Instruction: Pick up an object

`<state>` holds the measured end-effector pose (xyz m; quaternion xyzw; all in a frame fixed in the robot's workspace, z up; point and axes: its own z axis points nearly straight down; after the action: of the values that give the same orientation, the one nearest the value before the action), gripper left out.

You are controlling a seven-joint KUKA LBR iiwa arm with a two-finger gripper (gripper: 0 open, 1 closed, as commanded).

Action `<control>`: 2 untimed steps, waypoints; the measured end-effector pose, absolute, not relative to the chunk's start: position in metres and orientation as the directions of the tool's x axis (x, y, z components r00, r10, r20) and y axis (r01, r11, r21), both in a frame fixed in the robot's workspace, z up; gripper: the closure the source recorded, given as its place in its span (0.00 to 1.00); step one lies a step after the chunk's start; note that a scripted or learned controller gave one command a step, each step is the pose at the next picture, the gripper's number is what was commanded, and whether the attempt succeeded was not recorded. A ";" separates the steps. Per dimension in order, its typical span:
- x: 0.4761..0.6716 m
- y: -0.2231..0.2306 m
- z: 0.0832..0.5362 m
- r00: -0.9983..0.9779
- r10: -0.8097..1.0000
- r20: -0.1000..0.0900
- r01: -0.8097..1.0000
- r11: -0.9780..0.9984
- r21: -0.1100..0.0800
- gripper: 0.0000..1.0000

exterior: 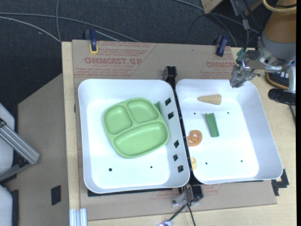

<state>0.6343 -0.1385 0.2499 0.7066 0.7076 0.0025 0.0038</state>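
In the right bin lie a tan waffle cone near the far wall, a green stick in the middle, and an orange ring near the left wall. A small yellow piece rests at the front left corner. My gripper hangs over the bin's far right corner, right of the cone and apart from it. Nothing shows between its fingers.
The left bin holds a green divided plate. A black clip strip runs between the two bins. Blue clamps stand on the board's far edge. Cables cross the dark floor behind.
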 end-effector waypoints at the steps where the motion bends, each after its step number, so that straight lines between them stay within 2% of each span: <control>1: 0.636 -0.139 0.283 -0.001 1.000 -0.001 1.000 0.001 0.006 1.00; 2: 0.626 -0.082 0.263 -0.005 1.000 0.003 1.000 0.005 -0.004 1.00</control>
<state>0.6265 -0.0823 0.2629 0.7052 0.7090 -0.0003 -0.0022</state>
